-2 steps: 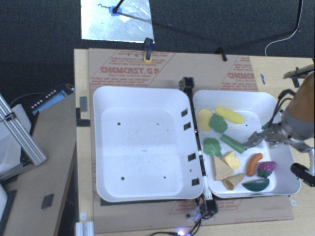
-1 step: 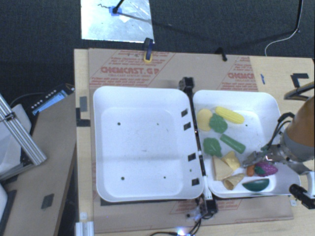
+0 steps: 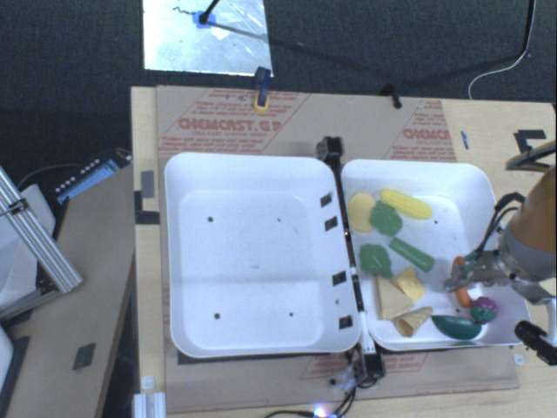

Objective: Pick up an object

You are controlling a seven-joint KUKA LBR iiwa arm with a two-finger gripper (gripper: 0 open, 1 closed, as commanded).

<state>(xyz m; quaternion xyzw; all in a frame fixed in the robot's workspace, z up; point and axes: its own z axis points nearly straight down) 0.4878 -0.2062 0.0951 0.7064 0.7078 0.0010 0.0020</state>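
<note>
Two bins (image 3: 252, 168) on the bench; the hand (image 3: 461, 279) hovers low in the right one beside a purple toy (image 3: 484, 308), grip impossible to tell.

- Two bins sit side by side on the desk (image 3: 287, 111): the left bin (image 3: 252, 251) and the right bin (image 3: 470, 181).
- The toy foods all lie in the right bin.
- A corn cob (image 3: 406, 204) lies toward its far side, a wedge (image 3: 406, 284) and a cone (image 3: 412, 320) nearer its front.
- The claw (image 3: 461, 275) reaches in at the bin's right side, just above a small round piece (image 3: 484, 308).
</note>
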